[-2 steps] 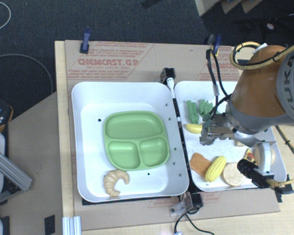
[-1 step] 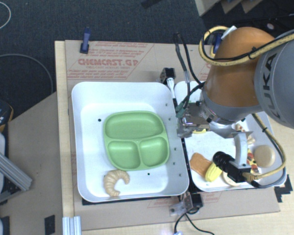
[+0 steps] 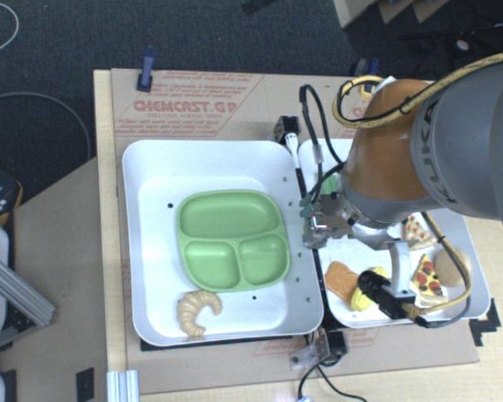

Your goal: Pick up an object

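The gripper (image 3: 317, 223) hung over the left wall of the right bin (image 3: 476, 276); whether it was open or closed could not be told. The nearest target, a bread piece (image 3: 339, 280), lay near that bin's front-left corner. A good grasp probably meant centring over it, clear of the wall, before descending.

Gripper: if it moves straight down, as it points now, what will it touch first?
The gripper would probably meet the bare floor of the right bin, near its left wall. The orange-brown food piece lies close beside that line; depth is unclear.
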`<state>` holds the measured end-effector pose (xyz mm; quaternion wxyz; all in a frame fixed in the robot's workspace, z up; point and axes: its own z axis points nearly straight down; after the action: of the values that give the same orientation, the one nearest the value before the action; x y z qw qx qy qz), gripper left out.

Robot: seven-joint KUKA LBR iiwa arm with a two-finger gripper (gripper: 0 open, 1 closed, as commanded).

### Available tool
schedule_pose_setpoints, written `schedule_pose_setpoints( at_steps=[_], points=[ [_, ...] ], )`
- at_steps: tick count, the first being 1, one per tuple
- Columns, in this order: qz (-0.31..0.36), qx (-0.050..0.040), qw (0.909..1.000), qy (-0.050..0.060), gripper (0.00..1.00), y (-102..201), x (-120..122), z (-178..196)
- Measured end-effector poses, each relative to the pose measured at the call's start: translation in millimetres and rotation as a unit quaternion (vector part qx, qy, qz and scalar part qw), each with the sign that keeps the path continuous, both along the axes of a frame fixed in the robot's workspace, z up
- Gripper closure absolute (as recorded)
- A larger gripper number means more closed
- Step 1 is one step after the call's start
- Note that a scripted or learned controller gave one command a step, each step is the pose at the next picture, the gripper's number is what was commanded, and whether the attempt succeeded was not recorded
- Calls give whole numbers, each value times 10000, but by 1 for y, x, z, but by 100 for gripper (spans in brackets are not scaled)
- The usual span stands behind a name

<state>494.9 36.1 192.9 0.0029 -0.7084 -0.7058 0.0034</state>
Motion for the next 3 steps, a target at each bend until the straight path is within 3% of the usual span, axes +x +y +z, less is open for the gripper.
schedule_pose_setpoints(
  at_steps=[1, 2, 3],
  points=[
    [57, 28, 9999, -110, 100, 46, -15, 128],
    [-10, 5, 9999, -144, 100, -18, -14, 265],
    [-8, -3, 10000, -10, 100, -53, -7, 196]
  ],
)
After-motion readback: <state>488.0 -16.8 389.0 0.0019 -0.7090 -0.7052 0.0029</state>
